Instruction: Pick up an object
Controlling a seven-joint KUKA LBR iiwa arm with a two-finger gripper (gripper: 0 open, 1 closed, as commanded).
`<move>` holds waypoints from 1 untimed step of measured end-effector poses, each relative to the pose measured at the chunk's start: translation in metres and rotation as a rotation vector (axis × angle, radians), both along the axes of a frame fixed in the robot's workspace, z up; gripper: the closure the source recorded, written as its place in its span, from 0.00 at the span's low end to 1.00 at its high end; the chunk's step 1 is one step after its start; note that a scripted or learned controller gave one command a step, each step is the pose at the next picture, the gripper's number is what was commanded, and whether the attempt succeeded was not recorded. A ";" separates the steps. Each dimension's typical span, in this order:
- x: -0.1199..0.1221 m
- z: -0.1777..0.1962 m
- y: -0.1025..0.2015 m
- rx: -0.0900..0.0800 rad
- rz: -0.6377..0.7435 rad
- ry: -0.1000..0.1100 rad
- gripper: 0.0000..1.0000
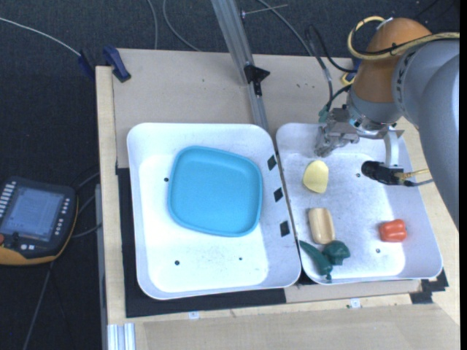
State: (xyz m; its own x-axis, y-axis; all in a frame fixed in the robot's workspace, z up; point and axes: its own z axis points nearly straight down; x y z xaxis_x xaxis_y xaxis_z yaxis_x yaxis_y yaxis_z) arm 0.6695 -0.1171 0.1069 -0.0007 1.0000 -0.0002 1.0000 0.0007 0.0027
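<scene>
My gripper (pixel 326 141) hangs over the far end of the right bin (pixel 416 203), below the orange band of the arm. Just in front of it, a short gap away, lies a pale yellow rounded piece (pixel 316 176). Nearer the front of the same bin are a tan cylinder-shaped piece (pixel 320 225), a dark green toy (pixel 327 254) at the front left corner, and a small red pepper-like piece (pixel 392 230) to the right. Nothing is seen held in the gripper.
In the left bin (pixel 146 217) lies a blue square plate (pixel 216 190). A slanted metal pole (pixel 233 28) rises from the bench behind the bins. A black part with cables (pixel 381 171) sticks out from the arm over the right bin.
</scene>
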 end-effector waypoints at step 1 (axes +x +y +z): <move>0.000 0.043 -0.003 0.000 -0.001 -0.002 1.00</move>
